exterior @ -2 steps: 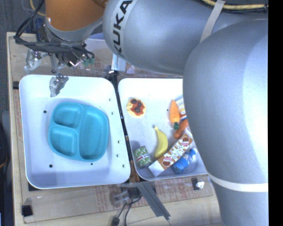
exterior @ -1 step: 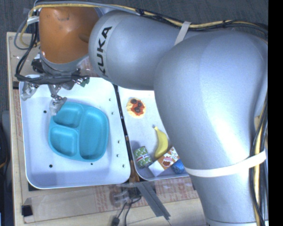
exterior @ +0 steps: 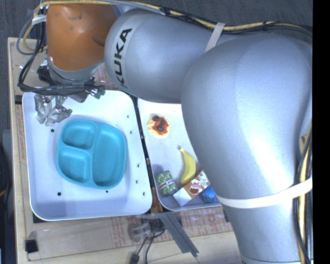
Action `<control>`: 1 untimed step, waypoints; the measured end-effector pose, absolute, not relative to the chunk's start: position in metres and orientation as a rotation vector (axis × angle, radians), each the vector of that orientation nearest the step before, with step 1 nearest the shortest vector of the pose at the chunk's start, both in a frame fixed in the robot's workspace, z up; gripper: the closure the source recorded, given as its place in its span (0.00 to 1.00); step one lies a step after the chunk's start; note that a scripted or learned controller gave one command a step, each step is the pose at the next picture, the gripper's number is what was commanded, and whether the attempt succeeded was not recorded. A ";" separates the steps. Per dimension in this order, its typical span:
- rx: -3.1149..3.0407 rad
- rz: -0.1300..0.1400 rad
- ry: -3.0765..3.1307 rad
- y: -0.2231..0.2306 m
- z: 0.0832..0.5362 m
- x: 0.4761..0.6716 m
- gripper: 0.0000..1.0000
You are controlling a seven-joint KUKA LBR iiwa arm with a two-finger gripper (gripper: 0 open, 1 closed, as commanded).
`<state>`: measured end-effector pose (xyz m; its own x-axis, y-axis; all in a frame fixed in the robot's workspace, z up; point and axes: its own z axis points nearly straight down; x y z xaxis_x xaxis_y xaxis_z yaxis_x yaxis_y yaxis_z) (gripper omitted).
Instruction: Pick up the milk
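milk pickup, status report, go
Gripper over left bin's far corner, beside blue divided plate, nothing seen held. Milk carton in right bin, next to banana. Arm overhangs that bin.

Two white bins: left bin, right bin. One blue divided plate. One banana. One pastry. One green can. One carton. One blue item.

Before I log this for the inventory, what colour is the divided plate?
Light blue plate, clearest in the camera view.
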<state>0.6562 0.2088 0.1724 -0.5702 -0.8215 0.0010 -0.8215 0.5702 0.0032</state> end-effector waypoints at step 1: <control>1.071 0.000 -2.957 0.203 0.251 0.658 1.00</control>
